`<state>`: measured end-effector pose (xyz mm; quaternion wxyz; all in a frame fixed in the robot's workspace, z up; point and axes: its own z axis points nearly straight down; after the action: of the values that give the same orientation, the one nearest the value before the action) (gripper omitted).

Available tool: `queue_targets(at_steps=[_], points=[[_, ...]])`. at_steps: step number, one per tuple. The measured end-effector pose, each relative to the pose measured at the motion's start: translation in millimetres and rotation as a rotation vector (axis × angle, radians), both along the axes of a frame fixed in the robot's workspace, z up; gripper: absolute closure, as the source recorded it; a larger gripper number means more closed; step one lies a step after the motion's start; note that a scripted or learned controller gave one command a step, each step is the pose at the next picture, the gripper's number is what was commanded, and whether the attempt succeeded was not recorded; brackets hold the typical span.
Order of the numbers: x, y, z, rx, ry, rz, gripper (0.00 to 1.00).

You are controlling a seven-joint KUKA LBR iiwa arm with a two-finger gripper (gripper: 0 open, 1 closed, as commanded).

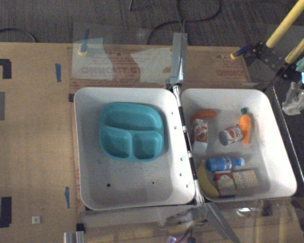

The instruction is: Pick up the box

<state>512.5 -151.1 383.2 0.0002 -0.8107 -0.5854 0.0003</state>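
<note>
Lying flat near the 5 o'clock corner of the right bin (273, 135) is the box (245, 179), a small tan pack with a patterned face. It touches nothing but the bin floor and its neighbour. Just beside it, at its 9 o'clock, lies a second small pack (224, 183), red and white, and the two are so close that I cannot tell whether they touch. At 9 o'clock of that pack a banana (206, 182) curves along the bin's left wall. A blue bottle (224, 163) with a white cap lies on its side at 12 o'clock of the red and white pack, its cap pointing to 3 o'clock.

Further towards 12 o'clock, a small can (231, 134) lies tilted near the bin's middle, with a carrot (245, 126) just beside it at 3 o'clock, green tip up. At 9 o'clock of the can is a white carton (200, 131) with a reddish picture, and an orange sausage-shaped piece (204, 114) lies at the carton's 12 o'clock.

Whether the gripper is wide, narrow or holding anything cannot be told.

At 9 o'clock of the right bin, the left bin (91, 186) holds a teal divided plate (133, 131) in its upper half. Yellow-handled clamps (273, 37) sit on the bench at 1 o'clock of the right bin.
</note>
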Motion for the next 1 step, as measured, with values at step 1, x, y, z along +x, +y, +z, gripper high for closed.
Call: queue_targets(at_steps=[1], points=[[-33.3,-26.4,-78.0,0.001,0.0,0.275,1.0]])
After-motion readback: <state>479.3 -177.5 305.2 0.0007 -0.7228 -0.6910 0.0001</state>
